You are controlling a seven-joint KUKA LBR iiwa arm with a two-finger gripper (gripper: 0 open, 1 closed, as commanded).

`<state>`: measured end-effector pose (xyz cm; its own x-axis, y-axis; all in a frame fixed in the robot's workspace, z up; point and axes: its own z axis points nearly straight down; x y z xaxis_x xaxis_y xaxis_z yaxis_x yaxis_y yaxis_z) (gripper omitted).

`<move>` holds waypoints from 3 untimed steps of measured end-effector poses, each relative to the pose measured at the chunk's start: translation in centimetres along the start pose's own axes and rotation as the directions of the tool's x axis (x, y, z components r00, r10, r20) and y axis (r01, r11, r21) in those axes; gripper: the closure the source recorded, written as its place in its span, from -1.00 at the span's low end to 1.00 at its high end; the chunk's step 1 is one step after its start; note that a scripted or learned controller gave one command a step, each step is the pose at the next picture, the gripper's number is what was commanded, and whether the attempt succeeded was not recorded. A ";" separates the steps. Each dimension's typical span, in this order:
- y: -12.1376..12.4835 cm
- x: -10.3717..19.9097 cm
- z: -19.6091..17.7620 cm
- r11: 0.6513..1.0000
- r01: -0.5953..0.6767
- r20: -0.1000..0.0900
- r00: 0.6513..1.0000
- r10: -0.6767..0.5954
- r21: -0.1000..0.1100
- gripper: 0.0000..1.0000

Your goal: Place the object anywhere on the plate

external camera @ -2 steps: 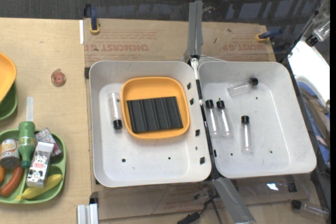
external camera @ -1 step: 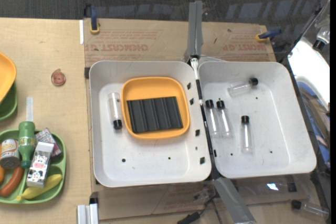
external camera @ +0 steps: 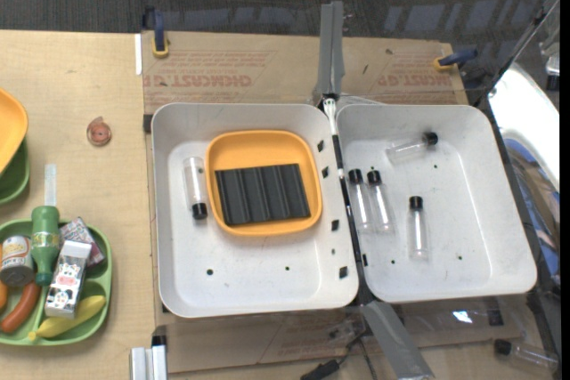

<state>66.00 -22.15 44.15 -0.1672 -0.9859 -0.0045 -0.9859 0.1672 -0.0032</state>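
Two shallow white plastic bins sit side by side, the left bin (external camera: 178,280) and the right bin (external camera: 499,262). In the left bin lies one rounded-square orange plate (external camera: 263,141) bearing a dark ribbed pad (external camera: 263,194), with one clear black-capped vial (external camera: 193,184) just beside its left edge. Four more such vials (external camera: 378,202) lie in the right bin, one tilted near its upper middle.

Plate (external camera: 264,149) in left bin (external camera: 249,294); four vials (external camera: 416,225) in right bin (external camera: 463,280).
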 end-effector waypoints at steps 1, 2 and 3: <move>0.1 -0.9 0.1 0.981 0.196 0.001 0.981 -0.196 -0.003 1.00; 0.5 -2.8 0.1 0.853 0.522 0.003 0.853 -0.522 -0.003 1.00; 0.7 -4.0 0.1 0.595 0.803 0.003 0.596 -0.803 -0.003 1.00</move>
<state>66.02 -18.12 44.05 0.6925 -0.7214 -0.0030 -0.7214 -0.6925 -0.0028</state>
